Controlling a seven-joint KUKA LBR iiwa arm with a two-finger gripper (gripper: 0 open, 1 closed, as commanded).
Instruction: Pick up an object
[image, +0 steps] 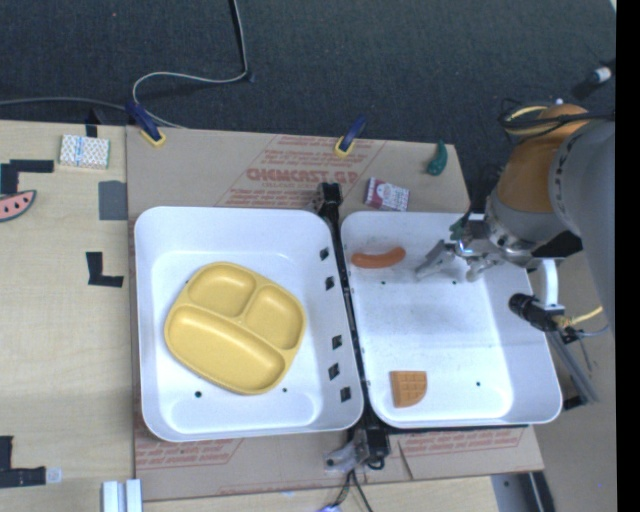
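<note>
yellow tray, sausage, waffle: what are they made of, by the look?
Tray: likely moulded plastic, smooth with a soft sheen, uniform yellow, rounded compartments. Sausage: probably plastic or rubber toy food, glossy orange-red. Waffle: toy too, perhaps plastic or foam, matte tan with a faint grid; too small to be sure.

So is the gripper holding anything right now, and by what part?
Nothing is held. The gripper is open over the right bin, just right of the sausage, with nothing between its fingers.
</note>
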